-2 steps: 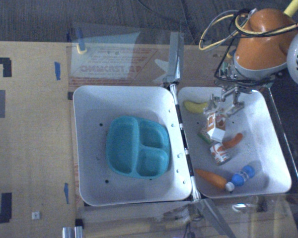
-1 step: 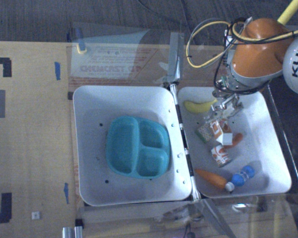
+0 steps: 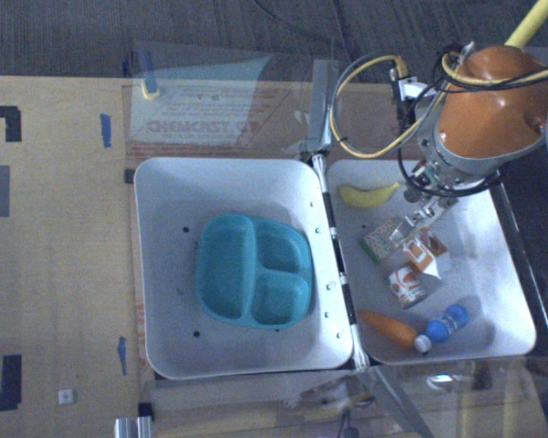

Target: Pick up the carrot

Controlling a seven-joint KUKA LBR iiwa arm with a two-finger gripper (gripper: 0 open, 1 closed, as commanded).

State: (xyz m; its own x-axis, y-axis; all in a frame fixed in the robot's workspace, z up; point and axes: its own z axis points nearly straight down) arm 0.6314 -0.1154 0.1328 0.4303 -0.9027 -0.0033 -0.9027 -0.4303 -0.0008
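Note:
The carrot (image 3: 388, 328) is orange and lies flat near the front edge of the right bin (image 3: 507, 281), its tip pointing left. My gripper (image 3: 418, 219) hangs over the upper middle of that bin, below the orange wrist band. It is well behind the carrot, just above a small orange-and-white carton (image 3: 426, 254). Nothing of the carrot is near the gripper.
A blue bottle (image 3: 444, 325) lies touching the carrot's right end. A banana (image 3: 367, 194), a green-and-white box (image 3: 381, 241) and a red-and-white can (image 3: 406, 286) also lie in the right bin. The left bin (image 3: 164, 199) holds a teal divided plate (image 3: 253, 270).

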